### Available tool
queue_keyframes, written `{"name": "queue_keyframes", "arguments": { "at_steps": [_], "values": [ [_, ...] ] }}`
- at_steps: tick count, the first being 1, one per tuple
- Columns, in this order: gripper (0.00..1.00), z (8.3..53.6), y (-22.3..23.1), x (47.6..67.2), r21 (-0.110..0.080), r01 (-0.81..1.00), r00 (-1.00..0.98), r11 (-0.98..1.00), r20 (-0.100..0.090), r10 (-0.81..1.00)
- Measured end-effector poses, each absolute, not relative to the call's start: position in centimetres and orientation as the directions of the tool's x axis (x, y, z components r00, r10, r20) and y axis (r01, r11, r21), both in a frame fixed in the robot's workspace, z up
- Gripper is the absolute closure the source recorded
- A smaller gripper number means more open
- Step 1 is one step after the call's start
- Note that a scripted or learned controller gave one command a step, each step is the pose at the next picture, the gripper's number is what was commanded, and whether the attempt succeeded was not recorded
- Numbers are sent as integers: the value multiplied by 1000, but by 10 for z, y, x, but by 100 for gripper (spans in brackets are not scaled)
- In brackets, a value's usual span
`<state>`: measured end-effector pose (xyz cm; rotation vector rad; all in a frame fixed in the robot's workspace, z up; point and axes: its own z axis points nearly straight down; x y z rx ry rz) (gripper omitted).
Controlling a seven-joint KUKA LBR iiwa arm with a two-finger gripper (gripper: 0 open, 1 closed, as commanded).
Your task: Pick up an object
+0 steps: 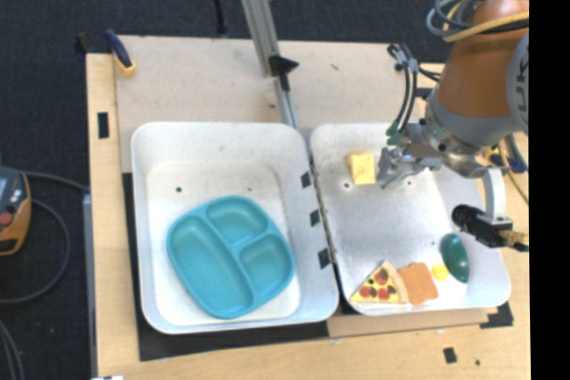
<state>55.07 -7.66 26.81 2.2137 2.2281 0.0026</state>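
Bench (205, 84) of pale board carries two shallow white bins side by side. The left bin (151, 147) holds a teal divided plate (230, 255), lying flat toward its near side. The right bin (405, 218) has the small stuff: a yellow block (362, 167) near the far left corner, and along the near edge a toy pizza slice (378, 285), an orange piece (418, 282) touching it on the right, a small yellow bit (439, 270) and a dark green object (455, 255) just beside that.

The arm (481, 76) comes in from the right, its orange band up high, and the gripper (393, 166) hangs low over the right bin just right of the yellow block. From here I cannot tell how the tool is set, and nothing shows held in it. A slanted metal post (258, 13) stands behind the bins.
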Motion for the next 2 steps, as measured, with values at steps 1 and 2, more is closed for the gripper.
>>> {"name": "queue_keyframes", "arguments": {
  "at_steps": [1, 2],
  "values": [
    [100, 257, -21, 540, 1, 1000, -7, 7, 1, 1000],
    [100, 248, 36, 544, -1, 1000, -8, 8, 1, 1000]
  ]
}}
